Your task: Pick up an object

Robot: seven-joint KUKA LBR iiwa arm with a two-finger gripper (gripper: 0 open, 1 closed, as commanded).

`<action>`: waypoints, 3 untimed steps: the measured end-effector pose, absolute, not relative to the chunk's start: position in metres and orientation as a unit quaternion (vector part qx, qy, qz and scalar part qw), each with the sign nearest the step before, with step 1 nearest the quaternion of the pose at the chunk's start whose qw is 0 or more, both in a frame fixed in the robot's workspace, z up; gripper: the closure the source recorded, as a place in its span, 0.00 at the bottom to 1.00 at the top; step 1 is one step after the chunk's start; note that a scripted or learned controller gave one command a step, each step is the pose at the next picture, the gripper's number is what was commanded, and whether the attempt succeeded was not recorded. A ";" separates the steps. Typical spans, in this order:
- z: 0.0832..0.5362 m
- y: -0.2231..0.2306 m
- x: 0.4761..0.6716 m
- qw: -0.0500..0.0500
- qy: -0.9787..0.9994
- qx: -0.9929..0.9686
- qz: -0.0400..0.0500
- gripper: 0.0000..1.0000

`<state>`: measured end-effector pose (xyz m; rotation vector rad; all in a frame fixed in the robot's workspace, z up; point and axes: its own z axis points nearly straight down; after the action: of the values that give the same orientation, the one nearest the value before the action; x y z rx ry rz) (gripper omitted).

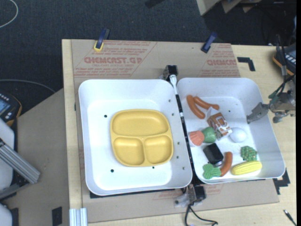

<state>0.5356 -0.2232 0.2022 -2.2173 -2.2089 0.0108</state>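
From above, the bench (141,55) carries two shallow white bins side by side. The left bin (94,98) holds a yellow divided plate (141,137) lying flat near its middle, with one long compartment at the far side and two smaller ones nearer the camera.

The right bin (263,140) holds a cluster of toy food. Two sausages (198,105) lie together toward the bin's far left part. Below them sits a small brown-and-white box (219,124), with a white egg (238,135) just to its right and a carrot (201,137), orange with a green top, just to its left. A black block (213,153) lies nearer the camera, beside a single sausage (227,162). A green leafy piece (211,172) rests at the near left, a corn cob (246,168) at the near right, and a piece of broccoli (249,152) just above the corn.

The gripper (263,111) sits at the right bin's far right rim, well apart from the food; nothing shows between its fingers, and whether they are spread or closed cannot be told.
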 end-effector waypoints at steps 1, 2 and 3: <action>0.210 -0.223 0.539 -0.001 -0.707 -0.707 0.000 0.00; 0.165 -0.216 0.541 0.002 -0.707 -0.707 0.001 0.00; 0.106 -0.216 0.549 0.002 -0.707 -0.707 0.001 0.00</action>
<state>0.5488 -0.2155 0.1063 -2.2171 -2.2196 0.0026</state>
